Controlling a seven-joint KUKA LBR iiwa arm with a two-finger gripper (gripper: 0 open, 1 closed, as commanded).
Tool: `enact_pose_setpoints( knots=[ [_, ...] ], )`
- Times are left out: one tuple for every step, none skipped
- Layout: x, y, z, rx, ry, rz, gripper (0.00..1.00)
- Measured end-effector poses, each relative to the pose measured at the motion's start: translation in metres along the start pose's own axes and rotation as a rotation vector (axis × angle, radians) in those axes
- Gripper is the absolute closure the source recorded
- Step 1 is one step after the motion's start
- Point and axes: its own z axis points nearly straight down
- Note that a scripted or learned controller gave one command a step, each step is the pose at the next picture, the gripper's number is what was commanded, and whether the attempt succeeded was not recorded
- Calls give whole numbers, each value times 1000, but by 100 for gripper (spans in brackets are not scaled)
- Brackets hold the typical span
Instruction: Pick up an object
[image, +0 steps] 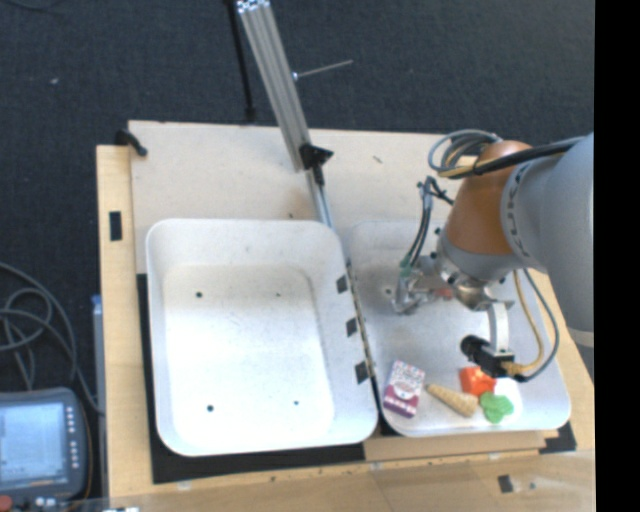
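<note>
Glossy purple carton (403, 389), tapered tan cone (453, 400)

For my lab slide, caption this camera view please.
KUKA arm's gripper hovers in the right bin above a small carton, cone, orange piece and green piece.

Two white bins (250, 330); one purple carton (403, 389), cone (452, 400), orange piece (475, 381), green piece (496, 406).

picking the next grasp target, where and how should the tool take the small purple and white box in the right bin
Grip the purple and white box across its two long sides, coming straight down from above. It lies flat near the right bin's front left corner, with the bin wall at its left and the tan cone close on its right, so the room is probably tight; a top approach looks safest.
</note>
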Motion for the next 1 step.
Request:
enact_pose_setpoints(
  knots=[
    [-10,0,-60,-3,-1,-6,100]
  ],
)
